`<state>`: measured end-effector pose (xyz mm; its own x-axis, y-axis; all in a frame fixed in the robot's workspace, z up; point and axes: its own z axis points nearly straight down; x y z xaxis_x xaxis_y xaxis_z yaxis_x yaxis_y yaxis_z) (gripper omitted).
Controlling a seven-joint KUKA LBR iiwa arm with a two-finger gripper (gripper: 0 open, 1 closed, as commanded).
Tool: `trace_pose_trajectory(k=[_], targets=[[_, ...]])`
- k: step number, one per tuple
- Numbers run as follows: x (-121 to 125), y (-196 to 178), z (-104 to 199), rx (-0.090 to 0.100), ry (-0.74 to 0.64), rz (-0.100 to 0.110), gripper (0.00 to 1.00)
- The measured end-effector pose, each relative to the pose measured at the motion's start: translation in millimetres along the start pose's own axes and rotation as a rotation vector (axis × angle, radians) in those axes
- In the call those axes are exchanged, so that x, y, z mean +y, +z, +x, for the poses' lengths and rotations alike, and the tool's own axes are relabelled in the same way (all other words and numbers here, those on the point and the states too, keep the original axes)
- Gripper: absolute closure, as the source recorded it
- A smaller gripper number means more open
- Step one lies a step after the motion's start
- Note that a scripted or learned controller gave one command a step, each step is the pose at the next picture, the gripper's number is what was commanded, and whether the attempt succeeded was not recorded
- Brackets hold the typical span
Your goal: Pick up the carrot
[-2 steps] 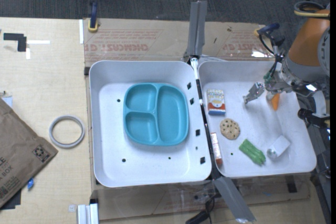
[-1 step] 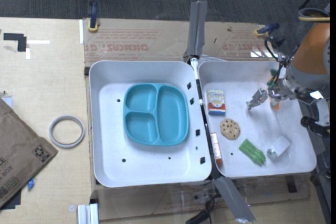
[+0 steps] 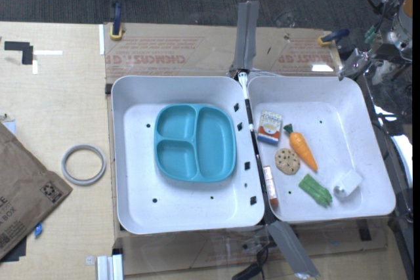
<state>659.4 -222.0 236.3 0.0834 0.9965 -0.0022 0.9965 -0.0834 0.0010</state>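
Jaws state I cannot tell. Carrot (image 3: pixel 302 149) lies touching the cookie (image 3: pixel 287 160), near the small box (image 3: pixel 269 126); a grasp could catch the cookie instead.

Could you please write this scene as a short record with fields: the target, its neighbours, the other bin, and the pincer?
target: carrot, lying in the right bin, untouched
neighbours: cookie to its left, small carton above left, green vegetable below, white block at lower right
left bin: blue divided plate
pincer: state cannot be told
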Motion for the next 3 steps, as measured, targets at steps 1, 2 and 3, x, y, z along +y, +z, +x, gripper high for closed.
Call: trace_pose_trajectory(k=[1, 2, 3], targets=[[-1.1, -47.5, 13.7, 0.0, 0.019, 0.0, 0.0], [-30.9, 57.6, 57.0, 0.001, -0.028, 0.003, 0.0], [-60.7, 139.2, 100.5, -0.001, -0.358, -0.007, 0.0]])
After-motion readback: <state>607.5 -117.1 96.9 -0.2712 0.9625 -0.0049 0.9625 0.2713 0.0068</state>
